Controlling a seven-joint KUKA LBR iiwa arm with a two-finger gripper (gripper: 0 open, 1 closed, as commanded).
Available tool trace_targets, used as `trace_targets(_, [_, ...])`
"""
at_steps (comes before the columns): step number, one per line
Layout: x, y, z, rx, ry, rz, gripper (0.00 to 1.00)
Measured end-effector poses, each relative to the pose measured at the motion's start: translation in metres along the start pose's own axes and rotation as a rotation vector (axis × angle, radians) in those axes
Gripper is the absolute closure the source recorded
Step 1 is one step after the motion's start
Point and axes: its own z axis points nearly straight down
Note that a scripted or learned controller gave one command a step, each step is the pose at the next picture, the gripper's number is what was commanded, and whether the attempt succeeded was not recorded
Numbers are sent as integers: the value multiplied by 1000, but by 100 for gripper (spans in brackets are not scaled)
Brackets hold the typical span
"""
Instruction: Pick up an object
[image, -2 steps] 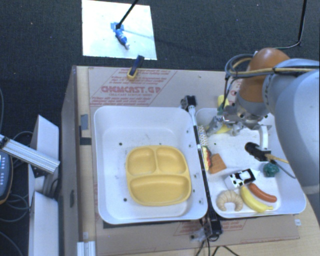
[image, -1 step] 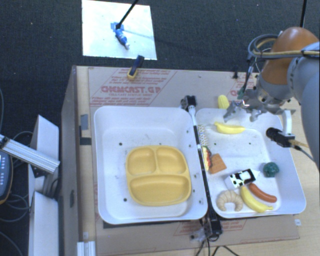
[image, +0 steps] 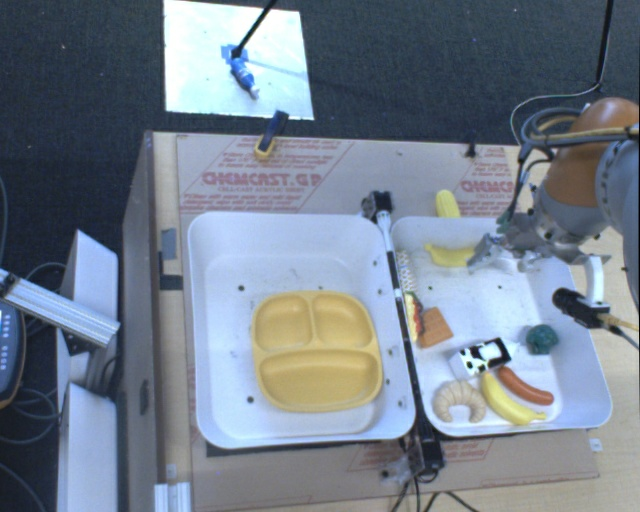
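Note:
The right bin (image: 590, 405) holds several toy foods. A yellow banana piece (image: 448, 256) lies at its back left, and an orange cracker (image: 434, 326) sits by the divider. A black-and-white cow figure (image: 484, 354), a croissant (image: 459, 399), a whole banana (image: 508, 399) and a red sausage (image: 526, 386) crowd the front. A dark green ball (image: 541, 338) rests on the right. My gripper (image: 498, 248) hangs over the back of this bin, just right of the banana piece, with nothing visibly held.
The left bin (image: 215, 300) carries a yellow divided plate (image: 316, 350). Another yellow piece (image: 447, 204) lies on the bench behind the right bin. The arm's orange band (image: 600, 120) and cables sit at the upper right. A black part (image: 578, 305) juts over the right bin's right side.

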Motion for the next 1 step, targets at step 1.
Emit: trace_targets(1, [-28, -67, 30, 1, 0, 1, 0])
